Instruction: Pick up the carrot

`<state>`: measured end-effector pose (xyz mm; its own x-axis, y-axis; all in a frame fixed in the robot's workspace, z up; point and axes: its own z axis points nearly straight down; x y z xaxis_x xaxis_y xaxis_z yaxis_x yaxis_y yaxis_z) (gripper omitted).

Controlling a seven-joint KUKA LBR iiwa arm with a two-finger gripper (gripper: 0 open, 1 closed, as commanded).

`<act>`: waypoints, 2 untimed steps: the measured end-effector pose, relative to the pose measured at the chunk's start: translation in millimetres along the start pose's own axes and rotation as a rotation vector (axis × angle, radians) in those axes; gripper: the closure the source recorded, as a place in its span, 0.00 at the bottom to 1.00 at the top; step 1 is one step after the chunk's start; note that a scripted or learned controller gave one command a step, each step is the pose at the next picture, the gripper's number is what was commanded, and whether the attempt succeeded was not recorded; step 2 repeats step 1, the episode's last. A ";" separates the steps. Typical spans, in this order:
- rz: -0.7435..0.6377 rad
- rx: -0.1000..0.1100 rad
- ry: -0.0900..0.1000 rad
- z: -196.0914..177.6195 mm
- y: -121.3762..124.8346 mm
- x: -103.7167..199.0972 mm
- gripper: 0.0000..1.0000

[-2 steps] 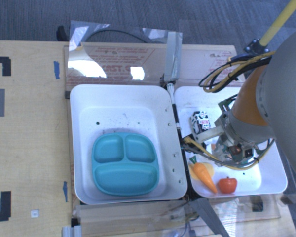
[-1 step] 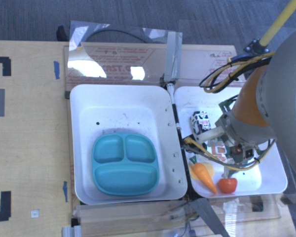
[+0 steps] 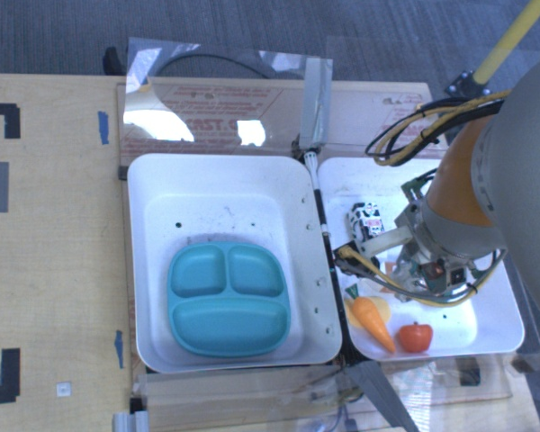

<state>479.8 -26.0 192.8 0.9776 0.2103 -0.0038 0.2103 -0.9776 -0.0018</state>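
Lying in the near part of the right bin point(image 3: 495, 327), the carrot point(image 3: 375, 320) is untouched as far as the camera view shows: its orange body points toward the near right, its pale green top toward the bin's left wall. A tomato point(image 3: 416, 336) sits just beside its tip, to the right. A small black-and-white thing point(image 3: 365, 220) stands farther back in the same bin. The left bin point(image 3: 153, 187) holds a teal tray point(image 3: 228, 300) with three compartments, nothing in them.

The arm point(image 3: 472, 183) reaches over the right bin from the right, and its gripper point(image 3: 423, 268) hangs above the bin's middle, a little far and right of the carrot and apart from it. Cables and housing cover the tip, so I cannot tell how the gripper is set. Nothing orange shows at the tool.

As I judge it, the pick has not begun in earnest: the carrot rests on the bin floor and no grasp is made. Left to do are lining up over the carrot, coming down, closing on it and lifting. The tomato so close to the tip may get nudged or caught instead.
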 end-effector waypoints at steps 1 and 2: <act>0.007 0.000 0.000 9.6 -23.0 53.0 1.00; 0.007 0.000 0.000 9.6 -23.0 53.0 1.00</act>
